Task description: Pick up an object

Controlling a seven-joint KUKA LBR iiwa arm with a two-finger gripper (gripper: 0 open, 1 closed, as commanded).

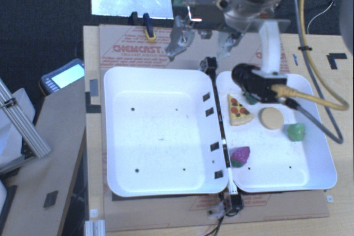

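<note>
The left bin (pixel 160 135) offers me nothing to pick, so the job lies on the other side of the clipped seam where the two bins meet. My gripper (pixel 196 53) hangs high over the back of that seam, above the printed cardboard sheet (pixel 133 47) both bins sit on, not yet over either bin's floor. My fingers (pixel 176 41) are spread wide with nothing between them and nothing touching them. I judge that as a ready stance for coming down around something rather than a grasp in hand. Every candidate sits in the right bin (pixel 271 171), loosely scattered and apart from one another, which should leave room for a finger on each side of whichever I choose. Nearest the seam is a pizza slice (pixel 239 109), lying flat with its point toward the front, and in front of it, close to the divider, a purple-and-green piece (pixel 240 156). Further right lies a tan disc (pixel 271 118), just beside the slice but not touching it, and then a green lump (pixel 296 131) near the disc. The slice and the disc look thin and flat, so I expect them to be hard to pinch. The lump and the purple piece stand taller and seem the easier picks.
</note>
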